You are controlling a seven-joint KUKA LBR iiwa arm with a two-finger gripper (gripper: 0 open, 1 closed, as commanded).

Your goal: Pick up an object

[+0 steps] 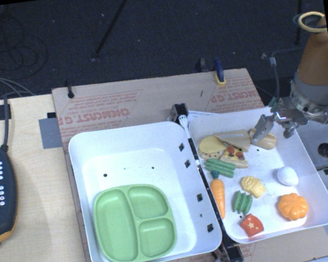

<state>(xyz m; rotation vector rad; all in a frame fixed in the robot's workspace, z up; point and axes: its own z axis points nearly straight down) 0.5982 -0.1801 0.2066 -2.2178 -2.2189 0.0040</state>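
Hovering over the upper right part of the right bin (320, 192), gripper (271, 127) with fingers spread apart, nothing between them. Lying just beside the left finger, a tan bread-like piece (267, 141). Sitting lower in the same bin: a carrot (219, 196), corn (253, 186), a white egg (287, 175), an orange pumpkin (292, 206). Resting in the left bin (123, 145), a green divided plate (134, 223).

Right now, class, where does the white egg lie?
The white egg lies in the right bin, near its right wall, just above the orange pumpkin and right of the yellow corn.
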